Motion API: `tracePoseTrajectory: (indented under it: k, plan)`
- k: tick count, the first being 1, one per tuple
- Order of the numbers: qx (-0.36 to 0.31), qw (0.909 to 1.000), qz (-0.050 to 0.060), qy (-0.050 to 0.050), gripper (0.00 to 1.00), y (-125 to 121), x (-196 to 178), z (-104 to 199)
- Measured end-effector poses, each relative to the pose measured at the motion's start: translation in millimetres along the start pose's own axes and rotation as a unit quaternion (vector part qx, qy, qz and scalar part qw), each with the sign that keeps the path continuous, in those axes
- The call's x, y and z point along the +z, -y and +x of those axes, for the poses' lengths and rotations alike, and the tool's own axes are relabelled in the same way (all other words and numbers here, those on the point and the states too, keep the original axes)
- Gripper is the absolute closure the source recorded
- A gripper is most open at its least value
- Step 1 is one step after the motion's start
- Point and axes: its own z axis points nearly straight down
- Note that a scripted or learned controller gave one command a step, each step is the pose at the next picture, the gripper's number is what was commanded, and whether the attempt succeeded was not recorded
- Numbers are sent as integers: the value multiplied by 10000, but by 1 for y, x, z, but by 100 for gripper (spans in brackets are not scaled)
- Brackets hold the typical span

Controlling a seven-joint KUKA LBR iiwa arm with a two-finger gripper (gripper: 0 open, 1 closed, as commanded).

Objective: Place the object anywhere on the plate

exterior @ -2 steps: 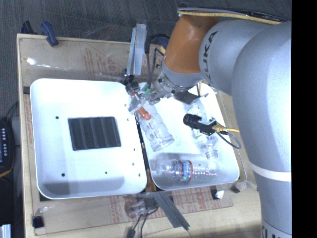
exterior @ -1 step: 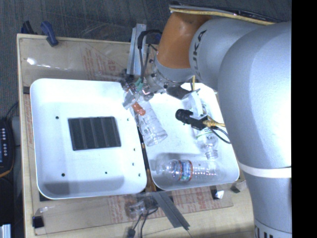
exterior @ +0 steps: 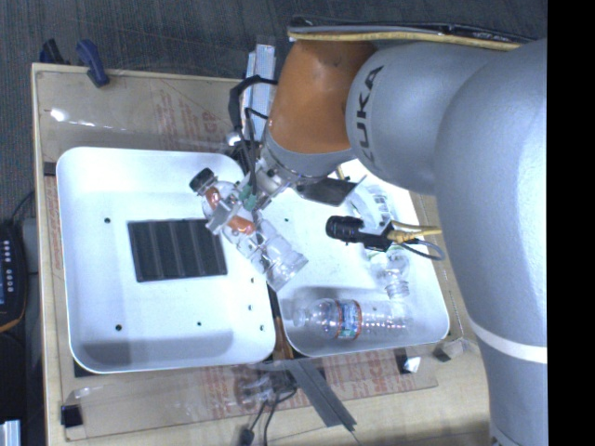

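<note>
A dark ribbed rectangular plate (exterior: 177,249) lies flat in the middle of the left bin (exterior: 93,184). My gripper (exterior: 232,210) hangs over that bin's right side, just past the plate's upper right corner. A small item with a black cap and a brownish body (exterior: 204,186) sits right at the gripper's tip, and an orange-copper piece (exterior: 241,222) shows beside it. Whether the item is gripped is unclear. Something clear and crumpled (exterior: 277,256) lies below the gripper, over the seam between the bins.
In the right bin (exterior: 428,328), a clear plastic bottle (exterior: 346,318) with a coloured label lies on its side near the front wall. A smaller clear bottle (exterior: 396,277) stands behind it. The large grey arm covers much of the right bin.
</note>
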Motion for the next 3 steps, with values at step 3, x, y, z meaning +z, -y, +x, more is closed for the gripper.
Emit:
tracePoseTrajectory:
  k: [3]
  plan:
    - [-298, 9996, -13, 16, 100, 13, 18, -79]
